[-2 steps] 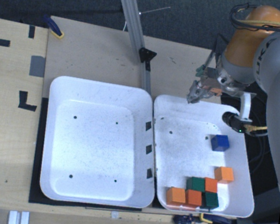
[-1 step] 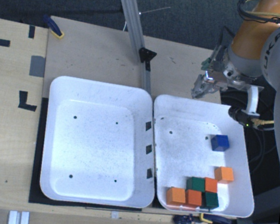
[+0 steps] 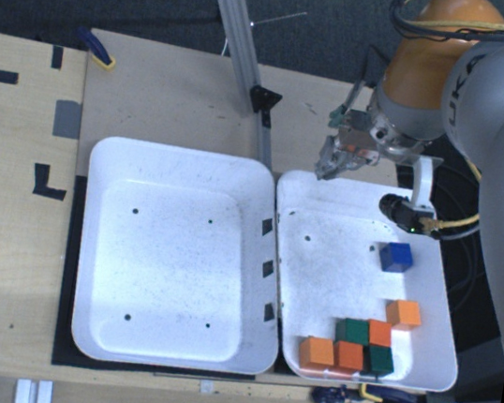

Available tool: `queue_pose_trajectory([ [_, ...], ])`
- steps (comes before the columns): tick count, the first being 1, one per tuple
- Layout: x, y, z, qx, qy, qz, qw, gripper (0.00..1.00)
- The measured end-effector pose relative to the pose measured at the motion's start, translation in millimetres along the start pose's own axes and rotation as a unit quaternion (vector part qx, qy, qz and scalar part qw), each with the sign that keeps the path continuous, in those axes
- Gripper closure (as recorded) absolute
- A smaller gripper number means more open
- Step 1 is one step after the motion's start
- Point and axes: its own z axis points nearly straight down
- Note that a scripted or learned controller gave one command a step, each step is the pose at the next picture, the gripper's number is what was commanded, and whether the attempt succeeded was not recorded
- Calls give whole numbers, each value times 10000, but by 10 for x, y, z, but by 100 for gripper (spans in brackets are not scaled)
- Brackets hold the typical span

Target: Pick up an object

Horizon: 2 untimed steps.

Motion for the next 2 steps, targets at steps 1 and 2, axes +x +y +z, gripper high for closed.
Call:
queue_pose_trajectory([
  [1,469,-88,8,6,-2,2,10000,100],
  [2,1023,-353,-28,9,-1,-5,10000,100],
])
